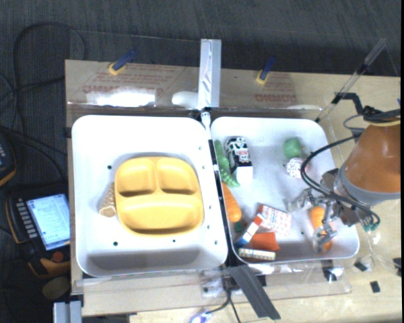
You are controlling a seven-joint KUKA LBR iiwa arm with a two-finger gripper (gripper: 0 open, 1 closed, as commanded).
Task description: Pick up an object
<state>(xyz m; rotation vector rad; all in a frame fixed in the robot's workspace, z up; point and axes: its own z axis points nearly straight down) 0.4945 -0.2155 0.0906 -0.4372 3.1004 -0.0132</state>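
My gripper (320,219) is down in the right bin (310,128), near its right wall and front corner. The orange-banded wrist (377,159) reaches in from the right above it. A small orange object (316,215) lies directly under the gripper, partly covered by it. More orange shows just in front of the gripper (325,243). Further left in this bin lie a red and white box (273,218), an orange carrot-like piece (231,206), a beige block (257,254), a cow-patterned toy (238,151), a green ball (293,146) and a white dotted piece (293,168).
The left bin (87,180) holds a yellow divided plate (159,192) with a tan cone (108,200) at its left side. A long green piece (223,164) lies along the wall between the bins. Black cables (310,163) loop off the wrist over the right bin.
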